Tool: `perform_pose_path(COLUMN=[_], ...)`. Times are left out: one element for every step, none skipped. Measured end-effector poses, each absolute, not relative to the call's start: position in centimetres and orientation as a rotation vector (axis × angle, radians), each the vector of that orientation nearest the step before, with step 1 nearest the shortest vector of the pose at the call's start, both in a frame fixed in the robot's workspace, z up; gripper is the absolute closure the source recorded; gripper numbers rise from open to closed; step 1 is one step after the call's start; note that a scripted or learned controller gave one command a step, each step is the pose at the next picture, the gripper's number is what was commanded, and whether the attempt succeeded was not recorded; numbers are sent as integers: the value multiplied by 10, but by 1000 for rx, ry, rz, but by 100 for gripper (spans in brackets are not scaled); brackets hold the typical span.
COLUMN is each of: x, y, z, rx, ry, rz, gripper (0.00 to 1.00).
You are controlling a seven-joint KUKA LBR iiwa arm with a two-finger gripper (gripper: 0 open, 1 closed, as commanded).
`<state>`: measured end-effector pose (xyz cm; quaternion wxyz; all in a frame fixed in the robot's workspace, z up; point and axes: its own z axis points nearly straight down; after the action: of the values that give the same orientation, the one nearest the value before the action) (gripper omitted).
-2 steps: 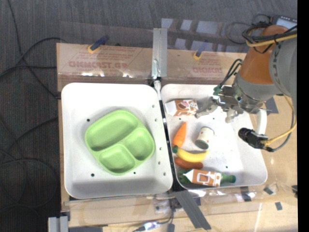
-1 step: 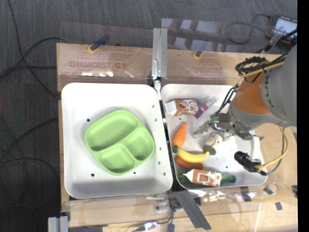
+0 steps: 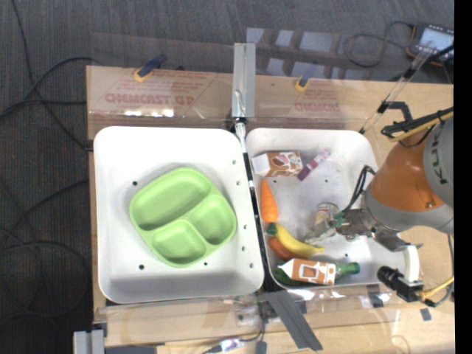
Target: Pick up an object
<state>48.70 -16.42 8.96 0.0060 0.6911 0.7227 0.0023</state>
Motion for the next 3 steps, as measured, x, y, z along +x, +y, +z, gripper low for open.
perform_pose_path(x=[539,539,563], y=[-151,-150,-70], z=[89,97,190], rx=[2211,2211,2362], ry=[2216,2220,2072], rz=[5,5,-4], gripper=[0,100,100])
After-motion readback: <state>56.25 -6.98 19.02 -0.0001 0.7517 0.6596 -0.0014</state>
